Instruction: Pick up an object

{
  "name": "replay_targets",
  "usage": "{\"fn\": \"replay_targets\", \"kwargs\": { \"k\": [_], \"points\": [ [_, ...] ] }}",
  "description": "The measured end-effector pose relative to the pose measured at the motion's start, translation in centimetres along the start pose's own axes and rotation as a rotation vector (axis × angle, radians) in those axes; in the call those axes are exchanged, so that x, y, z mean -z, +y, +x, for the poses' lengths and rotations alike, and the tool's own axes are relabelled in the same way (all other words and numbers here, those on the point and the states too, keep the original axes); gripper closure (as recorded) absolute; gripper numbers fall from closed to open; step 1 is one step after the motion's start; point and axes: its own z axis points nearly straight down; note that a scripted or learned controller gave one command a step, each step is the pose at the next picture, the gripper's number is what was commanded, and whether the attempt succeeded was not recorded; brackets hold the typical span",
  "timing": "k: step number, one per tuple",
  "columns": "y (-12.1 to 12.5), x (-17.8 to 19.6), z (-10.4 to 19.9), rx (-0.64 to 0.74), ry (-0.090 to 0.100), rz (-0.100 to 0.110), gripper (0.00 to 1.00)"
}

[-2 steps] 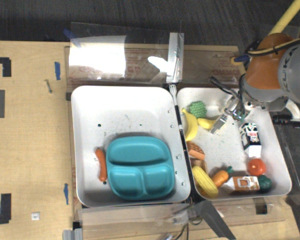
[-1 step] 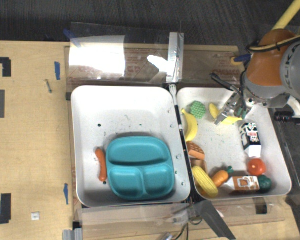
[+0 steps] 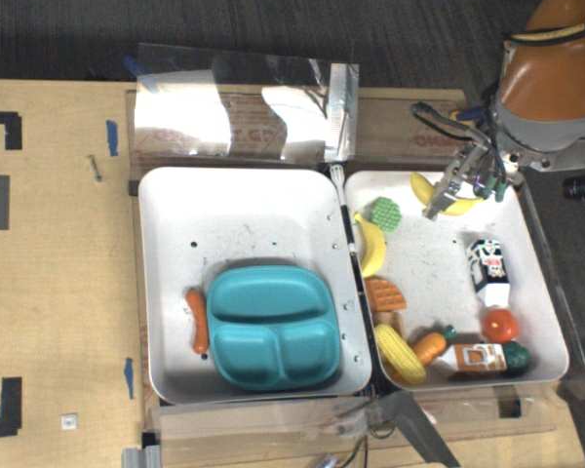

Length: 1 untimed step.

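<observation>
My gripper (image 3: 465, 191) hangs over the back of the right bin (image 3: 546, 291), below the orange band of the arm. A small yellow banana-shaped piece (image 3: 465, 203) sits between its fingers, and they are shut on it. Part of the piece is hidden behind one finger. Lower in the same bin lie a larger yellow banana (image 3: 371, 247), a green bumpy piece (image 3: 385, 214), a black-and-white carton (image 3: 487, 261), a red tomato (image 3: 499, 325), a corn cob (image 3: 400, 354), a carrot (image 3: 430, 345) and a brown box (image 3: 478, 357).
The left bin (image 3: 175, 222) holds a teal divided plate (image 3: 271, 325) and a red-orange sausage (image 3: 199, 320) beside it. An orange waffle piece (image 3: 383, 295) lies by the divider. A clear plastic sheet (image 3: 244, 115) stands behind the bins.
</observation>
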Motion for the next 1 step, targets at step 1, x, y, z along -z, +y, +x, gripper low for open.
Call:
{"fn": "replay_targets", "kwargs": {
  "k": [1],
  "points": [
    [3.92, 2.69, -2.06, 0.168, 0.009, 0.003, 1.00]
  ]
}}
